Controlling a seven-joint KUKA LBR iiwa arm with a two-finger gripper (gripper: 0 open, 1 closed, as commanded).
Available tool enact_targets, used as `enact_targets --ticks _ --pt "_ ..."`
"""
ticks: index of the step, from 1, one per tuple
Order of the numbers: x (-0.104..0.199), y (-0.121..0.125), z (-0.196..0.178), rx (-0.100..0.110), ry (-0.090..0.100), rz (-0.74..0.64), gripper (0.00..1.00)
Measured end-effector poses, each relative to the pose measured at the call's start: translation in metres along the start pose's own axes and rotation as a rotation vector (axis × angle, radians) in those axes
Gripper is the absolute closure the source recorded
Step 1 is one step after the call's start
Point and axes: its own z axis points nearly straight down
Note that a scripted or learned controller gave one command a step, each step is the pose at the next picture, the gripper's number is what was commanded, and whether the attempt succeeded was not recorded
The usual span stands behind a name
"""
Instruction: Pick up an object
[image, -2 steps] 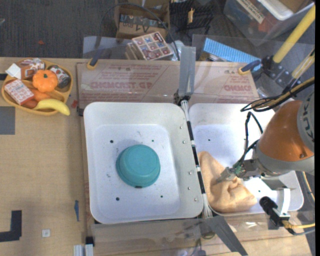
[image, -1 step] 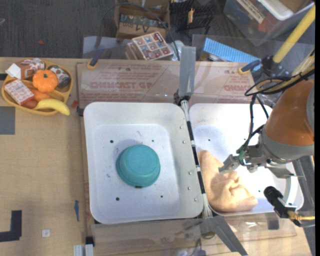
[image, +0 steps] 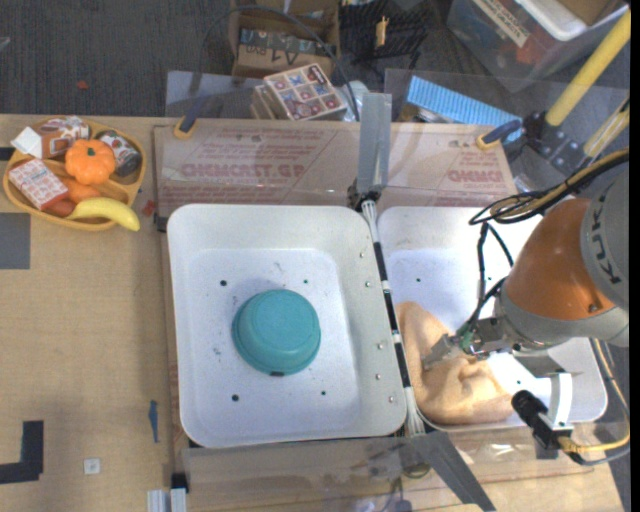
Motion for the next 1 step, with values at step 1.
enact_targets --ticks 1 --pt "-0.0010 0.0001 -0.0098 -0.002 0.000 0.003 1.00"
